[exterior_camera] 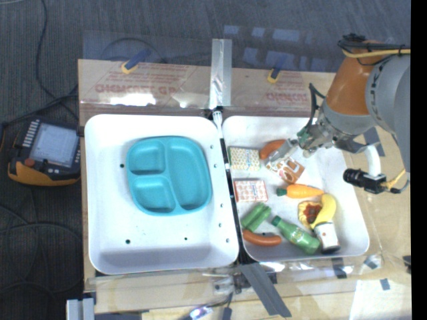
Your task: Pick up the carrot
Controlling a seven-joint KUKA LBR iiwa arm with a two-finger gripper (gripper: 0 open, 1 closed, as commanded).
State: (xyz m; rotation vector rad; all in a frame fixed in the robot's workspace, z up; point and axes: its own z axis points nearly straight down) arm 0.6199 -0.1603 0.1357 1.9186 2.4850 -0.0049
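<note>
KUKA arm [393, 92]: smooth rounded grey metal shell, glossy orange band [350, 85] wrapping the segment just above the wrist. Thin dark seam along the band's upper edge. Below the band, a grey wrist flange, then the small pale metallic tool [303, 142] with greenish and dark details. Black cylindrical fitting [360, 177] with white clips and a thin yellow cable beside the wrist.

The gripper [288, 153] is hovering in the right bin [347, 179] at frame right, just above the carrot [301, 191], gripping nothing
</note>
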